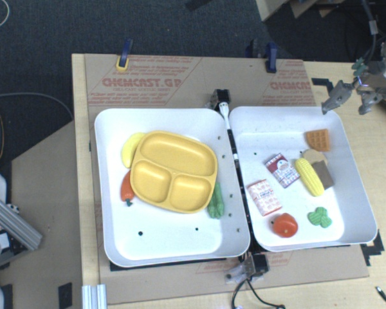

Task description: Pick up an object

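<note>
- The left bin [116, 237] holds a yellow divided tray [174, 171] lying a little askew near its middle.
- A yellow piece [130, 148] pokes out from under the tray's upper-left edge, a red-orange piece [127, 188] sits against its left side, and a green leafy piece [216, 201] lies against its lower-right corner, close to the seam between the bins.
- The right bin [270, 118] carries the loose items: two small red-and-white packets [282, 170] [264, 196] near its middle, a red tomato [284, 225] towards the front, a corn cob [309, 176] touching a brown block [322, 173], a waffle-like orange square [318, 139] further back, and a green broccoli piece [320, 217] near the front right.
- Every one of these rests on the bin floor; nothing is lifted, so to my eye the pick has not begun.
- The gripper [347, 94] hangs at the far right, above the back right corner of the right bin and outside its rim. Its fingers look spread apart with nothing between them.
- What is left, as I judge it, is the whole job: choose an object, come down over it, close and lift. The waffle square lies closest to the gripper, well apart from it for now.
</note>
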`<action>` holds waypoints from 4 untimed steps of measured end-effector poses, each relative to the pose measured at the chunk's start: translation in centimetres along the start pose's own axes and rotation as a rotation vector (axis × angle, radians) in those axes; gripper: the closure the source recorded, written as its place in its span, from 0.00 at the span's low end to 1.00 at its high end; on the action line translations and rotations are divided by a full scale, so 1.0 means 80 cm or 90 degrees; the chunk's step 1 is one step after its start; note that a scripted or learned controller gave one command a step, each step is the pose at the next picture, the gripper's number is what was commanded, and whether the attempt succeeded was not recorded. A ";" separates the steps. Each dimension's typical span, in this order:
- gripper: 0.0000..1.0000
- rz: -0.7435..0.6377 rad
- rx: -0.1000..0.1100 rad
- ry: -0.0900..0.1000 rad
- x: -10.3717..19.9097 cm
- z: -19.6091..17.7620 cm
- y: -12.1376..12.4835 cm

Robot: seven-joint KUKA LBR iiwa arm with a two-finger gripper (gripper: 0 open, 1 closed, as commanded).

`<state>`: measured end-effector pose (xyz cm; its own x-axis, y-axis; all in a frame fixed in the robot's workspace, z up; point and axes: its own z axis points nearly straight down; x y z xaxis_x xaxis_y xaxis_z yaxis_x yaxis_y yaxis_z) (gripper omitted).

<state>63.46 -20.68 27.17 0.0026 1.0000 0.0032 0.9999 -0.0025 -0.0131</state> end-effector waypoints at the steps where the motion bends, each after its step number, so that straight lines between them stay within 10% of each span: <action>1: 0.00 -0.002 -0.008 -0.002 0.001 -0.010 0.003; 4: 0.00 -0.002 -0.004 -0.001 -0.006 0.186 0.019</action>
<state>64.74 -21.10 12.31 0.0002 1.0000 0.0013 1.0000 -0.0002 -0.0064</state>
